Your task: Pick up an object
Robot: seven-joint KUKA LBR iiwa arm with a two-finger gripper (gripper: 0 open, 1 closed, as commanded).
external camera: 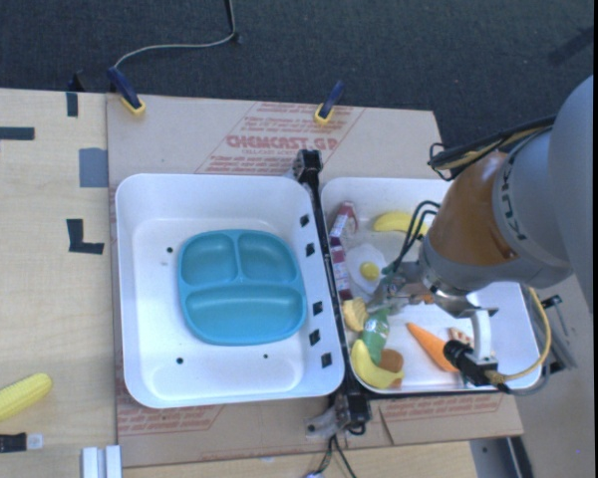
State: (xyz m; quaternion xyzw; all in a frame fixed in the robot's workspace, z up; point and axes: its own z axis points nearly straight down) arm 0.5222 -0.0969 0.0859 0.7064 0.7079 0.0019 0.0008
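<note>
The right bin (518, 352) holds several toy foods: an orange carrot (430, 346), a yellow banana (373, 366) at the front left, a second banana (390, 221) at the back, a fried egg (367, 267) and a green piece (376, 333). My gripper (392, 289) reaches down into this bin from the right, just above the green piece and left of the carrot. The arm's grey body and orange band (468, 217) hide the bin's right half. The left bin (140, 267) holds a blue divided plate (243, 285).
A yellow toy corn cob (15, 397) lies on the bench at the far left. Clamps (128, 90) and a cable (194, 43) sit at the board's back edge. A black divider (319, 257) runs between the bins.
</note>
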